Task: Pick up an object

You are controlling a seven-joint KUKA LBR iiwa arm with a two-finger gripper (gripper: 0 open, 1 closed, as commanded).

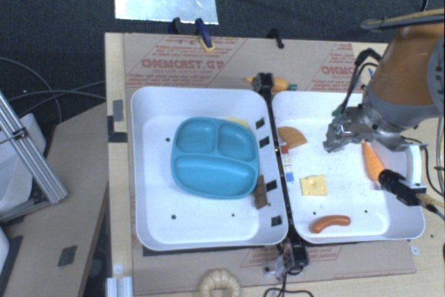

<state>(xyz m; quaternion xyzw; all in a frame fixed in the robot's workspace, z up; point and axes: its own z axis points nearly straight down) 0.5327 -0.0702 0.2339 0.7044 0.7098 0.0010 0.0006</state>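
Flanking end effector (338, 139): carrot (373, 162), cheese (313, 185), sausage (329, 222).

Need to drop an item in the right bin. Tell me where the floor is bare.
Bare floor: between the cheese slice and carrot, and along the right bin far wall above the gripper. Crowded: the near edge around the sausage, and the divider side by the orange wedge.

My arm (410, 73), grey with an orange band

My upper casing is a broad, rounded orange-tan band, and below it sits a smooth grey wrist section. My gripper (336, 138) is a compact cluster of dull silver metal with darker parts. A thin black cable loops along my near side, and a black block juts from my lower flank
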